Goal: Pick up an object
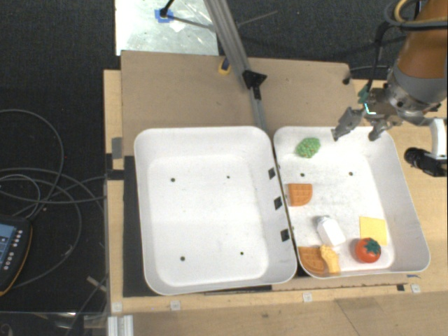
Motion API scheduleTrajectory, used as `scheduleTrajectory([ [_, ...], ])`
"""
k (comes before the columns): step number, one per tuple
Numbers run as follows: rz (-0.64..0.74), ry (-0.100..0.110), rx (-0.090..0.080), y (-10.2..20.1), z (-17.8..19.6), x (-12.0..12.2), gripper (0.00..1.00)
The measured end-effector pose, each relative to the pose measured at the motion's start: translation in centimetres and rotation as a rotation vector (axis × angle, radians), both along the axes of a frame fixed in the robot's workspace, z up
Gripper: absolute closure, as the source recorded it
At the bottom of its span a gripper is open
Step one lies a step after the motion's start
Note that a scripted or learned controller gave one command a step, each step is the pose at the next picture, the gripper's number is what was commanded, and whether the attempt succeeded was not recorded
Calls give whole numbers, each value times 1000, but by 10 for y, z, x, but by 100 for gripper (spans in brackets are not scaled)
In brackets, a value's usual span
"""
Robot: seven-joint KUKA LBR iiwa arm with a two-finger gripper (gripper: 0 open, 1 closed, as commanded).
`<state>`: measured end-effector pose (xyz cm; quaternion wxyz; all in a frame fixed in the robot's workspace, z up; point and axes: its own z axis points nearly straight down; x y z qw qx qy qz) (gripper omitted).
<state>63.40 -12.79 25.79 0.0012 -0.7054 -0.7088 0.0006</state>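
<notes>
My gripper (358, 129), fingers spread and empty, hangs over the right bin's (392, 163) far edge near the green toy (307, 147), seemingly light and knobbly, best pinched across its middle.

You'll see black cables (42, 180) at frame left, a pendant (10, 247) lower left, and a grey pole (231, 40) up top.

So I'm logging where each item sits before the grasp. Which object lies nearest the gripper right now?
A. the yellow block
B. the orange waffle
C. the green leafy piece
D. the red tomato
C: the green leafy piece lies at the far end of the right bin, just left of the gripper; the other items sit nearer the camera.
</notes>
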Motion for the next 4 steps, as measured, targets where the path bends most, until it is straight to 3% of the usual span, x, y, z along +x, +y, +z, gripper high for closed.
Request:
scheduleTrajectory([
  [1,1,-4,-1,0,2,1,0],
  [4,1,-1,0,19,-145,6,0],
])
